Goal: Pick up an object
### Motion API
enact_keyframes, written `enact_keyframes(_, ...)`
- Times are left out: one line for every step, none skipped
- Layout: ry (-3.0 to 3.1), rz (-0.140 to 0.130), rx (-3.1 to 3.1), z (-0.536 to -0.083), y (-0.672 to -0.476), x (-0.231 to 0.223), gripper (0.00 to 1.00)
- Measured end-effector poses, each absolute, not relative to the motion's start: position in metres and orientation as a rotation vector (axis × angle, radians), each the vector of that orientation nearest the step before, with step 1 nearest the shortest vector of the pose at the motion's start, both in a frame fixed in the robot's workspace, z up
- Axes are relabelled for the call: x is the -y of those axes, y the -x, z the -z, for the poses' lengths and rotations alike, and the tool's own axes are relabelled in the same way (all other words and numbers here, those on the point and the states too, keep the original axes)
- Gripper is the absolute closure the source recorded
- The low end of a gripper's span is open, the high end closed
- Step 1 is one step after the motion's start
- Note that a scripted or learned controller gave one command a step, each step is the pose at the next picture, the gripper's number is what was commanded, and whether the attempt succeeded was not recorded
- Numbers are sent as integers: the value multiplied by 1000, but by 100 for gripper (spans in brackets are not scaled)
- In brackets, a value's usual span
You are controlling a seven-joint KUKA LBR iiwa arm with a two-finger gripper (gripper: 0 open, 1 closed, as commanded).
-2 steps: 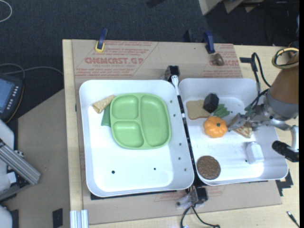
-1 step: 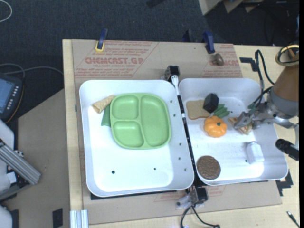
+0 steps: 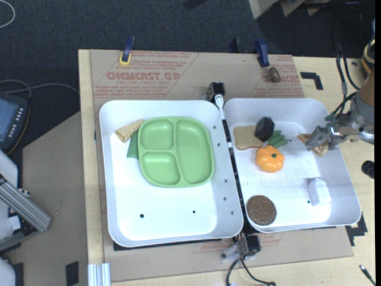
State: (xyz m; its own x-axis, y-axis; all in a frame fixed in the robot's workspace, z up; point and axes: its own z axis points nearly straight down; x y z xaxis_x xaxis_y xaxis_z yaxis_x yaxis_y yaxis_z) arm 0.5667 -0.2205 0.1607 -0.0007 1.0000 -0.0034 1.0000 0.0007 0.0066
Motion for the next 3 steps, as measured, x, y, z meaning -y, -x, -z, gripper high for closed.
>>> enact_keyframes(-2214,-5,-2218,-216,-572,211,100)
enact_keyframes(-2217,-2,-2220,-226,-573,211,100)
enact_keyframes(-2217,-1,-2229,-219,-585,153,100)
